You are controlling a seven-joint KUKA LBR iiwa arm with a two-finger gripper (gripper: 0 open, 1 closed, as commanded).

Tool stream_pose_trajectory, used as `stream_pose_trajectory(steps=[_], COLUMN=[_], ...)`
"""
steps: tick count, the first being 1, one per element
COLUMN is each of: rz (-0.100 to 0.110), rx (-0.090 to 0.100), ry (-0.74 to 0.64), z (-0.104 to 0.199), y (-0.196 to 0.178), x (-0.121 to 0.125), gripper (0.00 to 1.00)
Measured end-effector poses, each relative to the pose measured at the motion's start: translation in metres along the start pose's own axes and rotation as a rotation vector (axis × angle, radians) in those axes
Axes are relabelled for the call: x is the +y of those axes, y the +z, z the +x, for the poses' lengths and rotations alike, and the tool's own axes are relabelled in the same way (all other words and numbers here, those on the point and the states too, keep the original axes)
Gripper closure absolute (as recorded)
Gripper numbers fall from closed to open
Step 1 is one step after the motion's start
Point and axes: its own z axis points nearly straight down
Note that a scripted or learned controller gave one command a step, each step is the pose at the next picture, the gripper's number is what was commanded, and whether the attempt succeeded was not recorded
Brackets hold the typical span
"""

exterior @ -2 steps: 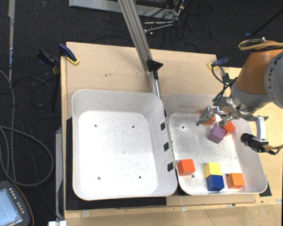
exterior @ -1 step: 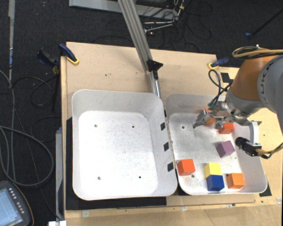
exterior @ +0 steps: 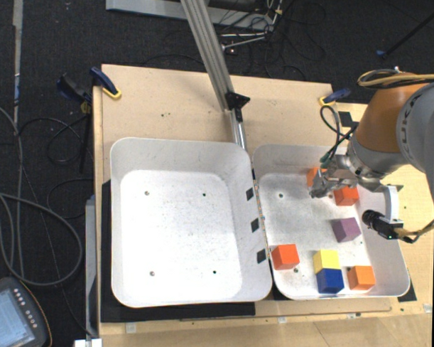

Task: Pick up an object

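orange block (exterior: 346,196) in the right bin (exterior: 295,165), toward 1 o'clock of its floor, just beside the gripper (exterior: 323,186), partly tucked under it. another orange piece (exterior: 313,177) at the gripper's 10 o'clock. cannot tell the gripper's state. purple block (exterior: 346,228) at 6 o'clock of it. along the bin's 6 o'clock rim: orange cube (exterior: 285,255), yellow cube (exterior: 327,260) touching blue cube (exterior: 330,280), orange cube (exterior: 360,277). left bin (exterior: 123,201) at 9 o'clock.
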Motion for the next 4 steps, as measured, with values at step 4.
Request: stream_pose_trajectory(steps=[4], rz=[0.006], rx=[0.003], ry=[-0.008], z=[0.095], y=[-0.087], x=[-0.019], gripper=[1.0])
